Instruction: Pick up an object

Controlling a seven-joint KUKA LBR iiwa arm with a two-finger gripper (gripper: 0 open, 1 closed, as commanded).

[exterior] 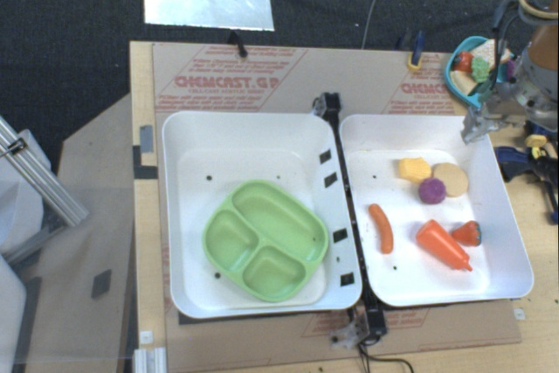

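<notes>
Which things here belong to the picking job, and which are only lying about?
For the job:
end effector, at the right bin's far corner
yellow block
purple ball
tan disc
orange sausage
orange carrot
small red piece

Lying about:
green divided plate in the left bin
blue clamps on the bench

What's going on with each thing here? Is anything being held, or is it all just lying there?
Pincer: above the right bin's far corner, holding nothing I can see.
Green divided plate: flat in the left bin, compartments bare.
Hot dog: lying loose in the right bin.
Carrot: lying on its side.
Purple ball: resting against the tan round piece.
Yellow piece: lying loose.
</notes>
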